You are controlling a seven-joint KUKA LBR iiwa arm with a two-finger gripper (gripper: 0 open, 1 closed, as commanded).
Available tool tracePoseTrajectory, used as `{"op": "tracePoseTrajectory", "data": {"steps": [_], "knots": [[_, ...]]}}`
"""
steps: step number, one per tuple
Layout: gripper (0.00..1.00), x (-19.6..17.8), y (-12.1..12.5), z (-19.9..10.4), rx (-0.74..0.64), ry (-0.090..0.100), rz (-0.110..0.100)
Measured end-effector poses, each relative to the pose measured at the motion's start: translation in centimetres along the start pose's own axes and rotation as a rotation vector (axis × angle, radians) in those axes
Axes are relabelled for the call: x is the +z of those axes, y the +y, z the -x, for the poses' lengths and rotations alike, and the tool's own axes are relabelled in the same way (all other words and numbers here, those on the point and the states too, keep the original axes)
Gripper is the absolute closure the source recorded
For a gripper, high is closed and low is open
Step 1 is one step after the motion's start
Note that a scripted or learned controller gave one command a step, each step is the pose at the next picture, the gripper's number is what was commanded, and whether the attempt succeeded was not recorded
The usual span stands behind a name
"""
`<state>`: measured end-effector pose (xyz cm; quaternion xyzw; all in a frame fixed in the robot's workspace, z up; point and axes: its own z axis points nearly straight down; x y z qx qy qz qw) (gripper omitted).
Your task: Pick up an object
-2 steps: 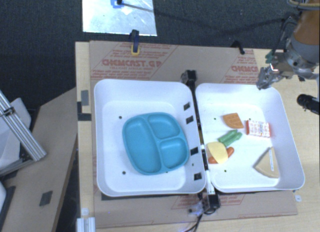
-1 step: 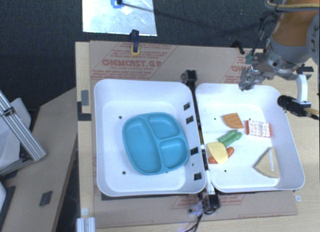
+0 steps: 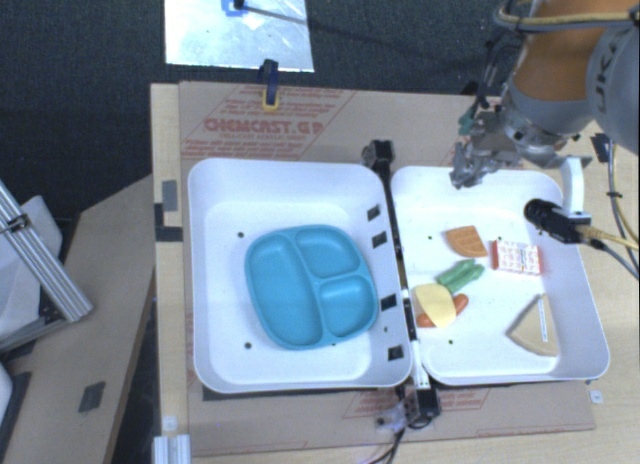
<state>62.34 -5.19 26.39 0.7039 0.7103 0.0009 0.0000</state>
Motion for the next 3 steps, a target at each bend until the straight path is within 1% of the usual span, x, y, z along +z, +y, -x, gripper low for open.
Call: {"op": "tracePoseTrajectory", "data": {"steps": [1, 2, 3], "knots": [[1.00, -0.3, -0.9, -5.4, 0.000, 0.000, 0.000], [1.00, 0.6, -1.7, -9.6, 0.001, 0.000, -0.001], [1.00, 1.8, -2.3, -15.0, 0.000, 0.000, -0.002]]}}
